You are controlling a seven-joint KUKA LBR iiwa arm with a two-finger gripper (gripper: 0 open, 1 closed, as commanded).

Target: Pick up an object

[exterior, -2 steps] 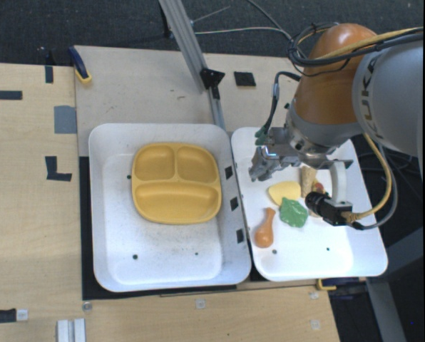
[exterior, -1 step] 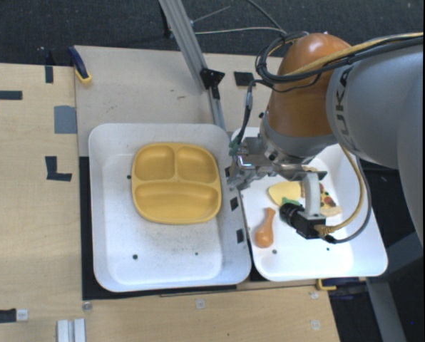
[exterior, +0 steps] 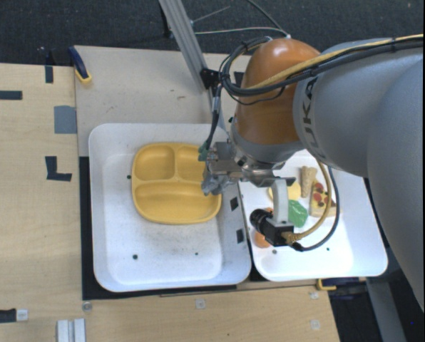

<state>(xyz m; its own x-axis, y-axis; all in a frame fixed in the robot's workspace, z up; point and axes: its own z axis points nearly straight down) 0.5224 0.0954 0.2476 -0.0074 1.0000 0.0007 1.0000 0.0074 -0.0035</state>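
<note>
A yellow divided plate (exterior: 171, 184) lies in the upper half of the left white bin (exterior: 155, 262). My gripper (exterior: 212, 179) hangs below the orange wrist band (exterior: 273, 91), over the plate's right rim near the wall between the bins. The right bin (exterior: 341, 255) holds several small items: a green piece (exterior: 297, 212), a yellow block (exterior: 292, 190), a tan stick (exterior: 307, 180) and an orange piece (exterior: 260, 239). The arm's body hides the upper part of the right bin.
A black cable (exterior: 319, 226) loops from the wrist down over the right bin's items. A grey metal bar (exterior: 180, 27) slants in from the top. A blue and yellow clamp (exterior: 79, 64) sits at the bench's far left corner.
</note>
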